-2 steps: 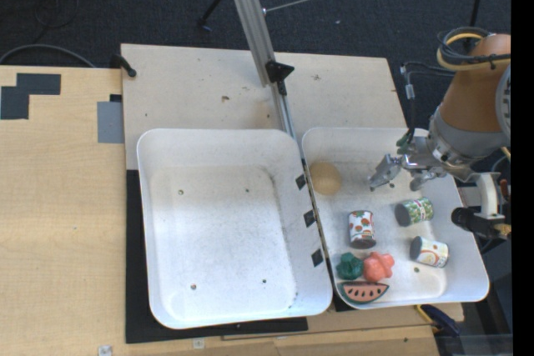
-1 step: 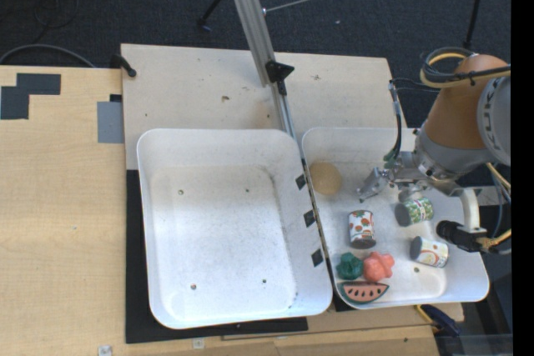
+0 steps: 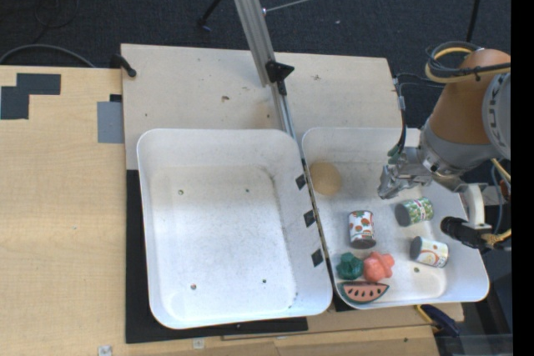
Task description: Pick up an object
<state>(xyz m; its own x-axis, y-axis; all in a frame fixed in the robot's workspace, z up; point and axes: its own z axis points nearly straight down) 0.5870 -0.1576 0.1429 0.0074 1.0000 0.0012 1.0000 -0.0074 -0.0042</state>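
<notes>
In the right bin (image 3: 392,142) lie several small things: a tan ball (image 3: 324,178) near the left wall, a white can with red fruit print (image 3: 360,228), a green-patterned cup on its side (image 3: 415,211), a white cup with yellow marks (image 3: 429,251), a green toy (image 3: 350,267), an orange-red toy (image 3: 379,265) and a watermelon slice (image 3: 365,292). My gripper (image 3: 392,186) hangs over the bin's middle right, just left of the green-patterned cup. I see nothing between its fingers.
The left bin (image 3: 158,150) lies beside the right one, with black clips (image 3: 309,218) along the shared wall. A slanted aluminium bar (image 3: 254,21) rises behind the bins. The arm's orange band (image 3: 467,104) is over the right bin's far right corner.
</notes>
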